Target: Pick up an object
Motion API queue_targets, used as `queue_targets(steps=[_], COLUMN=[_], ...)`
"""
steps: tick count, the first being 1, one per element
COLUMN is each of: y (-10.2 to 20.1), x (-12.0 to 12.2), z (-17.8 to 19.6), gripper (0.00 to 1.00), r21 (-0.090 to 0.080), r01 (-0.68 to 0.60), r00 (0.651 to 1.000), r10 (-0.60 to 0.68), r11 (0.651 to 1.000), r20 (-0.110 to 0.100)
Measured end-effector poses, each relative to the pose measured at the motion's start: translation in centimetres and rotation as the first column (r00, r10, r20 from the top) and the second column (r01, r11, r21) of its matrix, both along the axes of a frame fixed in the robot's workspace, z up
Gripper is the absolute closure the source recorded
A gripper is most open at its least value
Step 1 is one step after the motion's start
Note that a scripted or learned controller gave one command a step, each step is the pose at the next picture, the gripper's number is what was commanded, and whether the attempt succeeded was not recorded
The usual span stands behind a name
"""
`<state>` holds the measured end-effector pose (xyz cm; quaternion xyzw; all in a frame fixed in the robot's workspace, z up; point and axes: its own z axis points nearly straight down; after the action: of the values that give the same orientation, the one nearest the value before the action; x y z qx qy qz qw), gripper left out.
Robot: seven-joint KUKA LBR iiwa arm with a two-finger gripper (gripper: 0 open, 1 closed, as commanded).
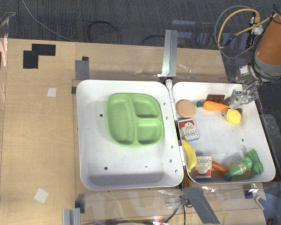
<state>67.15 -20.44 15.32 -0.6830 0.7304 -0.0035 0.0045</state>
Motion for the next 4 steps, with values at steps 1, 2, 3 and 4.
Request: queue_targets(steps=[1, 2, 3, 4], y=[0.0, 1.6, 10.6, 10.9], x=[0.0, -7.9, -1.5, -2.0], z=[0.0, -6.4, -6.5, -6.5], gripper=[0.00, 0.00, 0.00, 0.00], r21=[0.000, -0.002, 0.003, -0.001], r01=[0.000, -0.035, -0.108, -0.200], r00=[1.000, 0.999, 0.994, 0.980], r10=[0.000, 0.035, 0.108, 0.200], r11=[1.000, 0.999, 0.994, 0.980], r20=[0.000, -0.001, -0.001, -0.001])
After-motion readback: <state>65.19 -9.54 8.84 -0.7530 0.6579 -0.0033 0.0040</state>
